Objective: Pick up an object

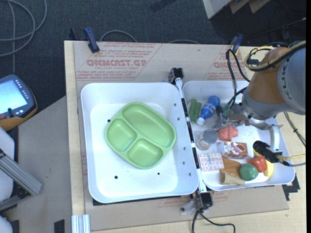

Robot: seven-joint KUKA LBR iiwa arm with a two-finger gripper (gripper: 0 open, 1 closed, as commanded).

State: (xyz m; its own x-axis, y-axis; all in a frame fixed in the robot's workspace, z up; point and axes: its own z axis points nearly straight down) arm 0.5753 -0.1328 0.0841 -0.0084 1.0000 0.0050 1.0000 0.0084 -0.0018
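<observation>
Objects crowd the right bin (286, 178): a blue-capped bottle (208, 108) near its far left corner, a soft pink lump (228, 132) mid-bin, a green ball (248, 172) and a red piece (259, 163) near the front edge. The arm (279, 84) bends in from the right, its gripper (231, 113) low beside the bottle; I cannot tell its opening. A smooth green divided plate (141, 135) lies in the left bin (97, 178).

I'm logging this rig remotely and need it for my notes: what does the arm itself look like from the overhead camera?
The arm is a thick, rounded grey body coming in from the right, with a broad orange band above the wrist. Black and yellow cables loop along its upper side. Below the band sits a grey wrist section over the right bin. The claw is dark and partly hidden, so its detail is unclear.
</observation>
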